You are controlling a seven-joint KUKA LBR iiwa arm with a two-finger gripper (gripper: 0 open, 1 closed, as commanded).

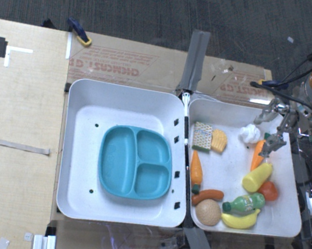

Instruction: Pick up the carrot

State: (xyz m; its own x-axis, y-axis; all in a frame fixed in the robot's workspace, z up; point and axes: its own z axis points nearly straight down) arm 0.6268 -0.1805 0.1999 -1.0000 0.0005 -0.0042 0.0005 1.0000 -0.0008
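Note:
The carrot (196,167) is orange with a green stem end and lies along the left wall of the right bin (280,228). My gripper (272,132) hangs over the far right part of that bin, well to the right of the carrot. Its fingers are spread, with nothing between them. A second slim orange piece (257,156) lies just below the fingertips, beside a crumpled white object (250,133).
The right bin also holds a yellow-and-green box (203,136), a yellow wedge (219,141), a yellow bottle (257,176), a red ball (269,191), a green bottle (243,203), a banana (239,220), a sausage (208,195) and a tan egg (208,212). A blue divided plate (136,163) sits in the left bin (77,138).

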